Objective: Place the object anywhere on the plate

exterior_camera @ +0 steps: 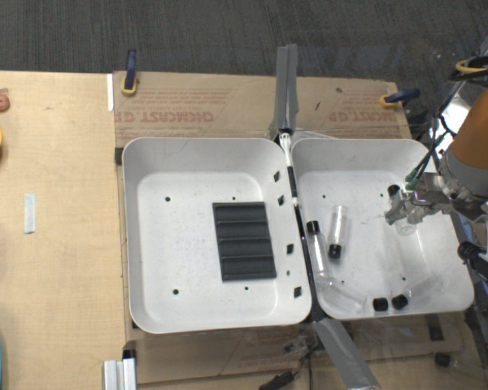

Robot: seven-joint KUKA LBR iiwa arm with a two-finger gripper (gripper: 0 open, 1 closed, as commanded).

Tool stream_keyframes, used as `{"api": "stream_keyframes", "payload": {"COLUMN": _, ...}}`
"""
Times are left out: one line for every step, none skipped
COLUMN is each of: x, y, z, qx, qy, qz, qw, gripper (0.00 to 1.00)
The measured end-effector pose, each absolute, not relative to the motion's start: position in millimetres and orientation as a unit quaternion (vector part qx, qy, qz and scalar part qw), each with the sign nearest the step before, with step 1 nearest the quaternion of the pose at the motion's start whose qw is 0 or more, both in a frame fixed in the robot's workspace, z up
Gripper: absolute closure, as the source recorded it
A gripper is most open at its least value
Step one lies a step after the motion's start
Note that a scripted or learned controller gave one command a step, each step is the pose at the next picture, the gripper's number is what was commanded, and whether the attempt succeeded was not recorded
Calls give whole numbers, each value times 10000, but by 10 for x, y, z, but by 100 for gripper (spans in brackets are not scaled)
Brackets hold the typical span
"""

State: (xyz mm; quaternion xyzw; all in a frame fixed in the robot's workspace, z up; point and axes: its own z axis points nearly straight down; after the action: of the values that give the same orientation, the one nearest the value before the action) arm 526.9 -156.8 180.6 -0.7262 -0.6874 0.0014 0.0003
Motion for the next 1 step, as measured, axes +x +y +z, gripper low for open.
{"api": "stream_keyframes", "payload": {"x": 5476, "y": -757, "z": 1906, "qx": -7027, "qy": -7115, "qz": 11, "qw": 2, "gripper": 100}}
